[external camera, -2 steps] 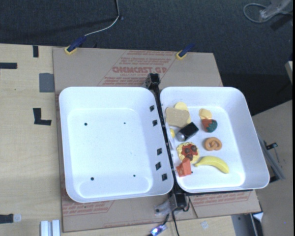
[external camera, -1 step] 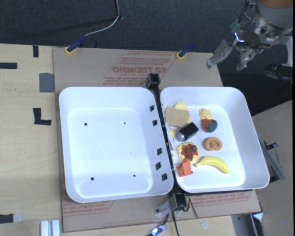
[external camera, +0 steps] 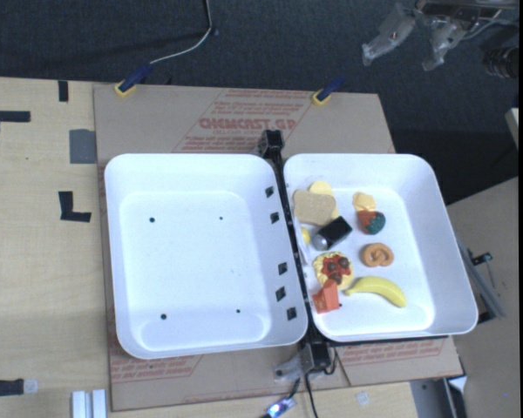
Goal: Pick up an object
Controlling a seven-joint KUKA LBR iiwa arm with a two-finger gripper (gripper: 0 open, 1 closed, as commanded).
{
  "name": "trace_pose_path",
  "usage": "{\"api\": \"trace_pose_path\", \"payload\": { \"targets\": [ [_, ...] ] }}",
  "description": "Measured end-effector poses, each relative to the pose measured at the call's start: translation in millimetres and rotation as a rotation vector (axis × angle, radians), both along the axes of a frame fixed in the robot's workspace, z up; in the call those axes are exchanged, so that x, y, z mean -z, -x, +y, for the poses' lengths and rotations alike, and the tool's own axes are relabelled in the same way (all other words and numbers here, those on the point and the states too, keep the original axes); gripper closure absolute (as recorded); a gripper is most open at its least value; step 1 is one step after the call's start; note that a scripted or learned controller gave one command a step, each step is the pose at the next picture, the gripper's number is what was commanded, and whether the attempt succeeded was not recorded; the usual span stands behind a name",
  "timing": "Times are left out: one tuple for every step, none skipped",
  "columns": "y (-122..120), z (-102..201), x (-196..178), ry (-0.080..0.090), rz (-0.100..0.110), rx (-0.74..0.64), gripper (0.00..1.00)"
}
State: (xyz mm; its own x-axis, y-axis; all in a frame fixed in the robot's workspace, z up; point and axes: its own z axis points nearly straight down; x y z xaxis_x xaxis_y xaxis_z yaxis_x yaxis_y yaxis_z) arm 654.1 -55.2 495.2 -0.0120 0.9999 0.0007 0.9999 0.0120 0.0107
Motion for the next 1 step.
{"api": "trace_pose_path", "payload": {
  "targets": [
    [-1.6, -3.0, 1.1, 0.003, 0.018, 0.004, 1.00]
  ]
}}
